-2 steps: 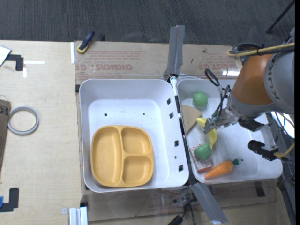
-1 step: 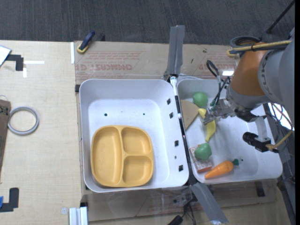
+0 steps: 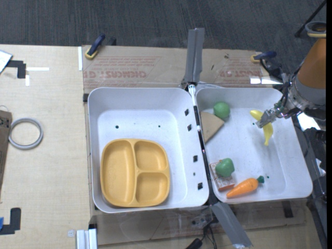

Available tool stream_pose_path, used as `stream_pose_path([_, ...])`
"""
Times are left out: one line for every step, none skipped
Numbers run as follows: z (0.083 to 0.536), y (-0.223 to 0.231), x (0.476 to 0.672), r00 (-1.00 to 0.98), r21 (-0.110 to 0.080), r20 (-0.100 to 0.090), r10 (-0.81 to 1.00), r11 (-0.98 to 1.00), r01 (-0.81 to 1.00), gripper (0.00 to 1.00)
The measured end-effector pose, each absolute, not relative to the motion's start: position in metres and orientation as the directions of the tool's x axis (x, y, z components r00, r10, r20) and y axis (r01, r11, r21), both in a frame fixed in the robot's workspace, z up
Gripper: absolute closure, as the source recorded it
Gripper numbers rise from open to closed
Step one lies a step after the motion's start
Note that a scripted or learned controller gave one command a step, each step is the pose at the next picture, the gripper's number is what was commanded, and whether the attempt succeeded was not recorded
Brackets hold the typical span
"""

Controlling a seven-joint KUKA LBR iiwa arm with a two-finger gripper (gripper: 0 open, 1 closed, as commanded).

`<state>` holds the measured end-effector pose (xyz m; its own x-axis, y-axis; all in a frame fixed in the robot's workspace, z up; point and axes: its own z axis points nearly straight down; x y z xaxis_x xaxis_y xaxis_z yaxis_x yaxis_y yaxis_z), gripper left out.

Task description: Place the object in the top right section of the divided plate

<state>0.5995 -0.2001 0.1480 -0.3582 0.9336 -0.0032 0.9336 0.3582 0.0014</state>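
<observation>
Desk [image 3: 41, 87]: pale wood surface – dark grey floor [image 3: 129, 9] beyond its far edge; brown cardboard [image 3: 140, 69] lies under the bins.
Left bin [image 3: 140, 102]: shallow, white; a yellow divided plate [image 3: 136, 171] sits at its near left.
Right bin [image 3: 290, 180]: holds a green ball [image 3: 221, 109], a tan wedge [image 3: 210, 125], a green piece [image 3: 225, 166] on a small block, and an orange carrot [image 3: 242, 187].
Banana [image 3: 265, 128]: yellow, in the right bin's far right, well apart from the plate.
Hand [image 3: 271, 115]: right over the banana's upper end – it may be touching; whether its fingers are apart or together cannot be told.
Loose items: a grey tape roll [image 3: 24, 133] on the desk's left; blue clamps [image 3: 95, 46] at the cardboard's far edge.
</observation>
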Motion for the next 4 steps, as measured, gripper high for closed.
stream_pose_path([0.092,-0.203,0.598,-0.416,0.000,-0.002,0.910,0.416,0.910,1.00])
stream_pose_path([0.093,-0.222,0.620,-0.675,0.002,-0.005,0.738,0.675,0.738,1.00])
stream_pose_path([0.094,-0.221,0.653,-0.836,0.002,-0.007,0.549,0.836,0.549,1.00])
stream_pose_path([0.094,-0.221,0.646,-0.974,0.001,-0.005,0.227,0.974,0.227,1.00])
